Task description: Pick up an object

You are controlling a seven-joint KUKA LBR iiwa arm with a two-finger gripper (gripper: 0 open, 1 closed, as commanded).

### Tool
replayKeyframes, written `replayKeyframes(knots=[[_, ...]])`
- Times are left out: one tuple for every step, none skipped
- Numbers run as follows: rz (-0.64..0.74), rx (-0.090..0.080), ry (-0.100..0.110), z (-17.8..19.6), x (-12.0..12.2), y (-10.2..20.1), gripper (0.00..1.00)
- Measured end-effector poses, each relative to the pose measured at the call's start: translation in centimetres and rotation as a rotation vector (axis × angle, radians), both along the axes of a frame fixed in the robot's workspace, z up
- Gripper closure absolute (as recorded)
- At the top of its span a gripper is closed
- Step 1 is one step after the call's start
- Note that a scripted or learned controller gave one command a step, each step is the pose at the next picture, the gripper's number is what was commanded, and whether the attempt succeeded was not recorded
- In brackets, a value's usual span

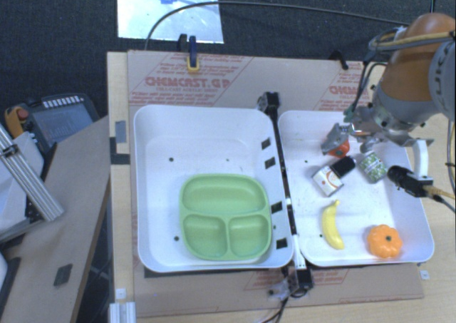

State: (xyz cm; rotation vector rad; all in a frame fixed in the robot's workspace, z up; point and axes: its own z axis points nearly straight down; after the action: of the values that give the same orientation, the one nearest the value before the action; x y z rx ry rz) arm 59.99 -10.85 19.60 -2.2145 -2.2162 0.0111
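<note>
The jaws hang over the right bin [420, 243] near a small orange piece [343, 148], though I cannot tell if they are parted; it looks light, stiff and smooth, so I'd pinch it square across its middle.

the right bin [420, 243] is crowded toward its far half: the gripper [350, 140] hangs there over a small orange item [343, 149], with a black block [343, 166], a white box [327, 181] and a green-patterned object [372, 167] packed close. nearer, banana [331, 224] and pumpkin [385, 240] sit apart with bare floor between. in the left bin [153, 172], a green divided plate [225, 216] fills the near part; its far half lies open.
</note>
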Motion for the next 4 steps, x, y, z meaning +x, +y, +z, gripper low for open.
replayKeyframes(knots=[[0.002, -0.001, -0.013, 0.7, 0.3, 0.0, 0.0], [0.005, -0.001, -0.009, -4.9, 1.2, 0.5, 0.0], [0.001, -0.011, -0.034, -9.8, 1.2, 0.5, 0.0], [0.004, -0.005, -0.04, -10.0, 2.2, 0.6, 0.0]])
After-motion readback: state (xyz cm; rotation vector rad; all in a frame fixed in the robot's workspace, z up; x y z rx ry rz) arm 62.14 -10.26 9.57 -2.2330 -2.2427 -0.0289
